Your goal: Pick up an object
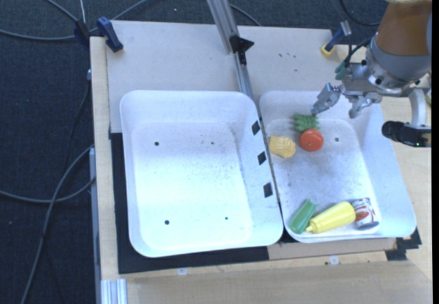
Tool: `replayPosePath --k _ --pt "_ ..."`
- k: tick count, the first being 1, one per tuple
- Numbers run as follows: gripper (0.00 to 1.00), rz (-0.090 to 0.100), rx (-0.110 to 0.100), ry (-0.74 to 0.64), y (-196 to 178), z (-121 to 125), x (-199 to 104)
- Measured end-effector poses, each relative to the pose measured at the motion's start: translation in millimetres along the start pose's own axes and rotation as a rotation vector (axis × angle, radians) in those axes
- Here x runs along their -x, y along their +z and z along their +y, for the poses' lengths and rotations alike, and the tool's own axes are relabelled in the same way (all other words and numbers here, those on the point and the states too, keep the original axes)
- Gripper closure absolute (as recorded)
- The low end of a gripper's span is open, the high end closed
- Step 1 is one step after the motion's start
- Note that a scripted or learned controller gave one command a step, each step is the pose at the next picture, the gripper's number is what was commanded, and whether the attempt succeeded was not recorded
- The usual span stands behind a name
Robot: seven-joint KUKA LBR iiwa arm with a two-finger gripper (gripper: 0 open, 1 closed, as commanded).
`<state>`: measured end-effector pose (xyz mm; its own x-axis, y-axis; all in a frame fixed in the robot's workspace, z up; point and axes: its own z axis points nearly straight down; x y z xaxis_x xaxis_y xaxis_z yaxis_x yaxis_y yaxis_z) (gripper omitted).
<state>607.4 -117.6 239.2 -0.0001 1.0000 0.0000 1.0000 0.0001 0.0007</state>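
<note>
In the right bin (384, 158) lie several toys. A red tomato with a green leafy top (310, 136) sits near the bin's middle, and a small yellow piece (282, 147) rests to its left. Along the front edge lie a green pod (302, 216), a yellow bottle-shaped toy (332, 217) and a small red and white can (365, 213). My gripper (341, 103) hangs over the bin's far edge, up and right of the tomato, its two fingers spread apart with nothing between them.
The left bin (185, 172) stands beside the right one, with black clips along the shared rim. A slanted metal pole (219, 7) rises from the bench behind the bins. Blue clamps sit at the bench's far corners.
</note>
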Motion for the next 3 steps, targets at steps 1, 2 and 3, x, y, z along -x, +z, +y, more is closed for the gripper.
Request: replayPosePath --k 1,2,3 --pt "0.0 0.001 -0.009 0.001 103.7 10.3 15.1" --pt "0.0 0.001 -0.002 -0.001 109.5 -44.3 -11.5" --pt "0.0 0.001 -0.006 0.003 145.2 -104.5 7.8"
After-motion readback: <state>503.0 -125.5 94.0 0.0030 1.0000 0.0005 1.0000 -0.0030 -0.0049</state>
